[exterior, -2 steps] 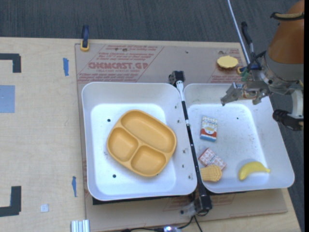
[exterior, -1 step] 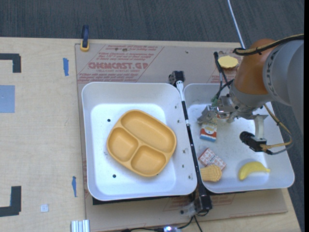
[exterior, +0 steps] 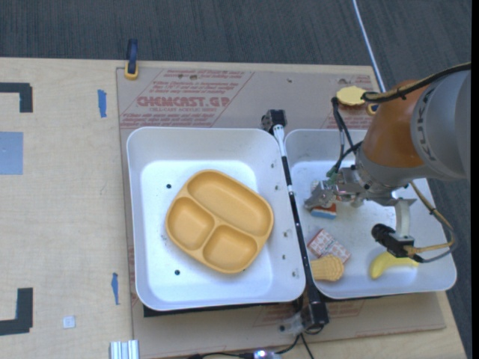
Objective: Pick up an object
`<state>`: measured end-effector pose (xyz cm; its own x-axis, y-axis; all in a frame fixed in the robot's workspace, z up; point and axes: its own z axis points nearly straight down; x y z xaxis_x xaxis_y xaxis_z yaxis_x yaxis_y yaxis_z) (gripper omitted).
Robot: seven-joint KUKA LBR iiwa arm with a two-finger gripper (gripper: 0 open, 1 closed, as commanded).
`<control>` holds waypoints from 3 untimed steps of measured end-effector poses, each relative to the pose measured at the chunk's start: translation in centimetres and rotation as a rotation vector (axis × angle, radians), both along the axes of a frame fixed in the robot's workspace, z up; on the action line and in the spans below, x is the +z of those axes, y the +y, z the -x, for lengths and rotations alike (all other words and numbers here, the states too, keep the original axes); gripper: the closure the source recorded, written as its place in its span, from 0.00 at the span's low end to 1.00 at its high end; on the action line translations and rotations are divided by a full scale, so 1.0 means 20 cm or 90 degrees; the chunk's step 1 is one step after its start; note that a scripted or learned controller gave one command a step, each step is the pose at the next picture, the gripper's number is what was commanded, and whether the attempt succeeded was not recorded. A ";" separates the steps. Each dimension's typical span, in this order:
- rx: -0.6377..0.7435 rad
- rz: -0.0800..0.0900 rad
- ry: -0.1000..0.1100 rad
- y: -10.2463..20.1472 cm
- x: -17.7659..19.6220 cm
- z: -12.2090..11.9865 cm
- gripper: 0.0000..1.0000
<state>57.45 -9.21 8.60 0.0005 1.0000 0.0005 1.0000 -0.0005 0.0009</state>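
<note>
The gripper is reaching down into the right bin, hovering over a small red, white and blue block at the bin's left side. How wide its fingers are standing I cannot tell. Nothing is looking lifted yet, so the pick seems still ahead. The block is lying flat, partly hidden beneath the gripper, with a patterned packet and a cracker nearer.

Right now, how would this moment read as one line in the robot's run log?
gripper: low in right bin, at small blue-and-orange item | banana: untouched | yellow divided plate: left bin
</note>
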 end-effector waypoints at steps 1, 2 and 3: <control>0.000 0.000 -0.002 0.00 0.05 0.00 1.00; 0.001 -0.001 0.002 0.17 0.49 0.39 1.00; 0.001 -0.001 0.001 0.14 0.58 0.47 1.00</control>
